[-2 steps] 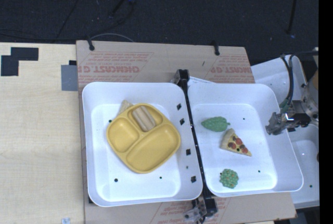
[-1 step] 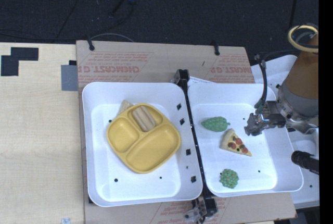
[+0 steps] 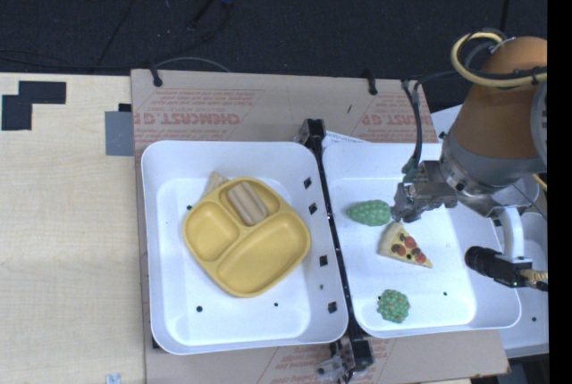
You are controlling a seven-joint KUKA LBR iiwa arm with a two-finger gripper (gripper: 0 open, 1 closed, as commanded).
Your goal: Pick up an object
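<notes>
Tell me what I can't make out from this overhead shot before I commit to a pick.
- Gripper: in the camera view its fingertips are small and dark beside the green oval toy; contact unclear.
- Item in the yellow divided plate: the tan ridged piece is too blurred to identify.
- Arm: its base is cut off by the right edge.
- Pizza slice toy and green bumpy ball: fully seen.

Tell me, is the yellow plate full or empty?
Nearly empty. The yellow divided plate in the left bin has one tan, bread-like piece in its top section; the other two sections are bare.
</notes>
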